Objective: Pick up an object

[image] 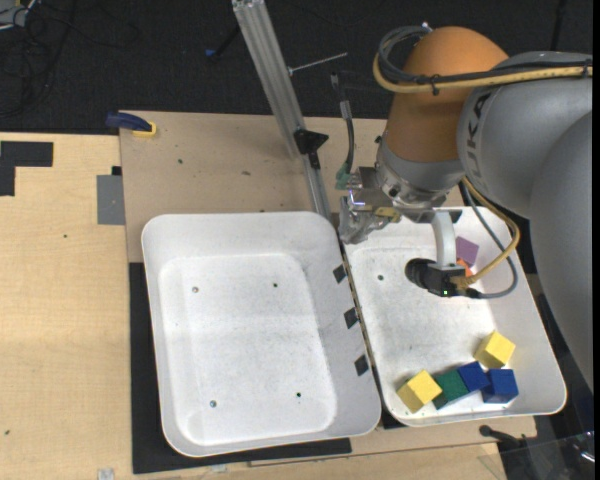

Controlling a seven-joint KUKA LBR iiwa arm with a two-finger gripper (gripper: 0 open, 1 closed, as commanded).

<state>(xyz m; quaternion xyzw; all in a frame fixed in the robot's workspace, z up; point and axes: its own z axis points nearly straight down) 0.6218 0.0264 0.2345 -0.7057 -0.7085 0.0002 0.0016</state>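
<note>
Blocks (pixel 452 385) sit in the right bin's (pixel 415 333) near corner, well apart from the gripper (pixel 359 214) at the far-left rim; whether the gripper is open or closed cannot be told.

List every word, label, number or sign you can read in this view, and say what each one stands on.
None: no readable text shows in the camera view.
Green block and the yellow block beside it: plain faces, no print.
Left bin and right bin: unmarked white.
Black patch at far left: a shape, not letters.
</note>
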